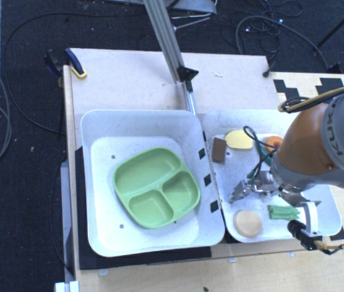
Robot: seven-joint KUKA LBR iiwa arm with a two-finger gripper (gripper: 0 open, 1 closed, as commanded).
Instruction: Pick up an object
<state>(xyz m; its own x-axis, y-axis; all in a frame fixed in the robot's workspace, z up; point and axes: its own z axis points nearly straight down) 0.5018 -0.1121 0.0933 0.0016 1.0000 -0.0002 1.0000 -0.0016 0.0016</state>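
Note:
My gripper (241, 192) hangs low over the middle of the right bin (220, 117), reaching in from the right under the orange-banded wrist. Just below it lies a round cream disc (248, 222). A flat green piece (283, 212) sits to the gripper's right, partly under the arm. Further back in the bin are a brown block (219, 149), a yellow rounded object (239, 140) and an orange object (273, 142), half hidden by the arm. Nothing shows held in the gripper.
The left bin (99, 132) holds a green divided tray (156, 186). A slanted metal pole (166, 32) runs down to the bins' back edge. Black tags line the wall between the two bins. Cables lie on the dark floor behind.

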